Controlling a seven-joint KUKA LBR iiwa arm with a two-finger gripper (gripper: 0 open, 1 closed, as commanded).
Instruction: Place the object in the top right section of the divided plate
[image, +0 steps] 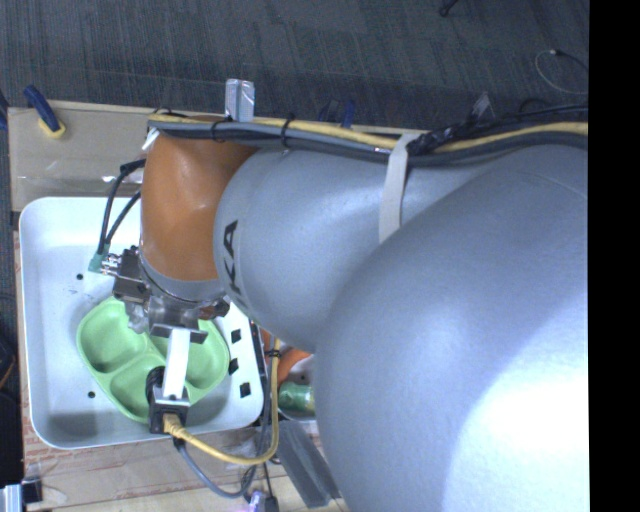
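Observation:
The light green divided plate lies in the left white bin, toward its front right. My gripper hangs straight over the plate's right half, and the wrist and orange band above it hide what is beneath. I see no object held. The plate's left and front sections show bare green. The arm covers the plate's right sections.
The grey arm covers most of the right bin. In a gap below it, an orange thing and a dark green thing lie in the right bin. A blue clamp sits on the bench at far left.

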